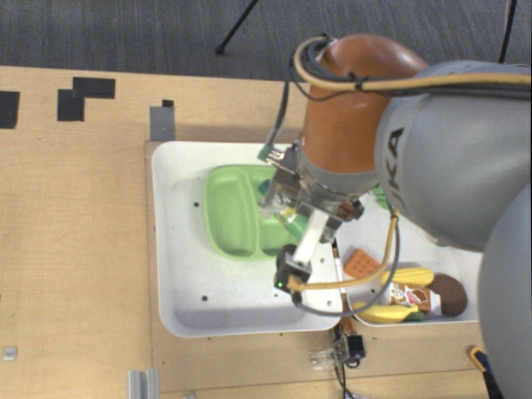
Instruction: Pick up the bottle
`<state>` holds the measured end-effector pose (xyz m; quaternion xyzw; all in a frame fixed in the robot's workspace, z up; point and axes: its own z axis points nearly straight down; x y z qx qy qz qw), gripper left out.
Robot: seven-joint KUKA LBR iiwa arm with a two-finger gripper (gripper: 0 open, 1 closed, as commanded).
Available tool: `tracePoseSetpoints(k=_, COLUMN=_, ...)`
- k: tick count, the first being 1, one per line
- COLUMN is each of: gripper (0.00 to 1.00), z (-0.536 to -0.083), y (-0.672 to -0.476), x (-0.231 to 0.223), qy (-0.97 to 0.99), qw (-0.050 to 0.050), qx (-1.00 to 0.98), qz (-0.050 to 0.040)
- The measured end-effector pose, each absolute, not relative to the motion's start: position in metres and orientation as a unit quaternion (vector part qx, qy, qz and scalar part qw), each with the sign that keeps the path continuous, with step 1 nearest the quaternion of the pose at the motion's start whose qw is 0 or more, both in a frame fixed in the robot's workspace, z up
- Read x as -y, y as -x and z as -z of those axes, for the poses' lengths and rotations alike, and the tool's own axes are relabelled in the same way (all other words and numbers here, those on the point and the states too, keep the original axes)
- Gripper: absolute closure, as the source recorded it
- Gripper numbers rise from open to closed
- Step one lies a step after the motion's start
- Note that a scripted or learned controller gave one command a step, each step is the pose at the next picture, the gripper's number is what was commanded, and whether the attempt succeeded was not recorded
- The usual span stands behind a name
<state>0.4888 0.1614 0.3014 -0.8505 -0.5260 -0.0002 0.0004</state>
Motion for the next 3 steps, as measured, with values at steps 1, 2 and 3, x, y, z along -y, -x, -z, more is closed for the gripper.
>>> tracePoseSetpoints(k=1, gripper=1.00, z=-0.298, y=-0.487, x=-0.186, qy=0.848, qw=0.000, qx=0.530, qz=0.0000)
tracePoseSetpoints(k=2, gripper=1.00, z=-0.293, y=-0.487, x=-0.200, qy=0.949, qw=0.001, qx=0.317, qz=0.0002)
tracePoseSetpoints(k=3, gripper=1.00, z=-0.319, y=-0.487, x=-0.235, qy=0.955, qw=0.001, qx=0.298, qz=0.0004)
